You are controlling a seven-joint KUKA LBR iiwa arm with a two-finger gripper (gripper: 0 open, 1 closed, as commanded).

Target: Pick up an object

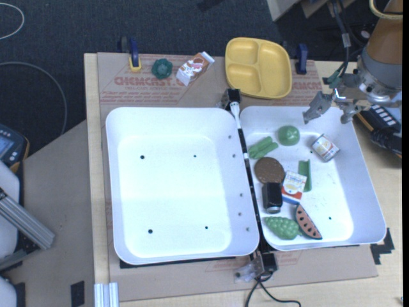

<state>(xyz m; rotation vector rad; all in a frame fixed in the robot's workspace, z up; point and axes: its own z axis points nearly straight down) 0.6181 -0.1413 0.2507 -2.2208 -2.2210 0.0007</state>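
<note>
Near edge of the right bin: a bumpy green toy and a watermelon slice lie side by side, close to the front wall. Their shapes are low and rounded, so I judge them hard to pinch from above.

Middle of the right bin: a black cylinder, a brown disc and a small red and white carton are packed together, touching or almost touching. A narrow green stick lies just beside the carton. This crowding looks accidental, as if the things were dropped in.

Far part of the right bin: a green leaf-like piece, a smooth green ball and a small tin with a label lie more apart. I think these are the easiest to pick, because there is free space around each.

Left bin: white smooth plastic with rounded corners and a few dark dots on the floor.

Gripper: it hangs above the far rim of the right bin, near the tin and the ball, touching neither. The two fingers are spread and nothing is between them. No object is chosen yet, in my opinion.

Behind the bins: a yellow divided plate, a small carton and a dark green ring rest on the brown board, outside the working area.
</note>
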